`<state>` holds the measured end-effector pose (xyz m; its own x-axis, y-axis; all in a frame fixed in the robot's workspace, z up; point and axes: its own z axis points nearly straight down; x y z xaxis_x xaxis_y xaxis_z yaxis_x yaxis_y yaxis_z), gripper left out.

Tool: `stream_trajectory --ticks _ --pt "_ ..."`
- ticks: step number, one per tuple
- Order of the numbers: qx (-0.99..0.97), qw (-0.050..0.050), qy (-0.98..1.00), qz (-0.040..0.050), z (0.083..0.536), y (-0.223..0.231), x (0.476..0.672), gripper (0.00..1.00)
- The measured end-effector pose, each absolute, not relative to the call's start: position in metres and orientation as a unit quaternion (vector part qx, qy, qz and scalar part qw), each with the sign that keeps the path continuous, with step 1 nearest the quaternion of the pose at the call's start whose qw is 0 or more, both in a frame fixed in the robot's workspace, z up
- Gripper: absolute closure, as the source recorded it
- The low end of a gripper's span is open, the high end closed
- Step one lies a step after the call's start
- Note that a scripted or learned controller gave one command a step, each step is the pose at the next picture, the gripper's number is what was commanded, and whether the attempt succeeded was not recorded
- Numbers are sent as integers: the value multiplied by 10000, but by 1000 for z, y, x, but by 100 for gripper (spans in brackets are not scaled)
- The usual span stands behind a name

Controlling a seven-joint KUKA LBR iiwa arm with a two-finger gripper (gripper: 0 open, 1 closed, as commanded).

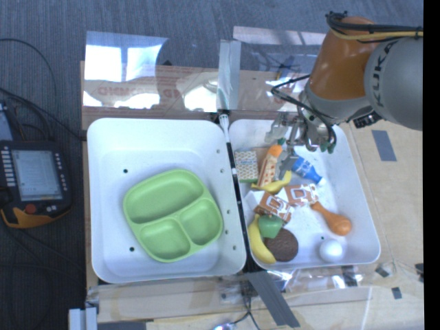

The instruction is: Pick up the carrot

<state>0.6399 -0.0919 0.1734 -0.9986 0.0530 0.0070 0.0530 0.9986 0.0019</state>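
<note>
The carrot (270, 163) is a short orange stick lying at a slant in the upper left part of the right bin (357, 184), among other toy food. My gripper (294, 137) hangs over the bin's upper middle, just up and to the right of the carrot's upper end and close to it. The wrist with its orange band (342, 53) rises behind it. From this angle I cannot make out whether the carrot's tip is touched.
Packed around the carrot are a waffle square (245, 163), a yellow banana piece (273, 183), a blue packet (304, 168) and orange-white cartons (276, 205). Lower down lie a drumstick (333, 220), a green pepper (269, 226), a banana (258, 243), a brown cookie (282, 245) and a white ball (331, 250). The left bin (110, 157) holds a green divided plate (173, 214).
</note>
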Motion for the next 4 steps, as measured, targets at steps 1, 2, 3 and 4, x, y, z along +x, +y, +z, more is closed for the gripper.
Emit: stream_trajectory --ticks 1,2,3,4 --pt "-430 -73 -9990 11 101 -95 650 0" --pt "-424 -114 -9990 27 113 -95 653 100" --pt "-527 -86 -9986 -5 234 -42 612 100" --pt "1138 -22 -9935 -1 249 -1 599 100"
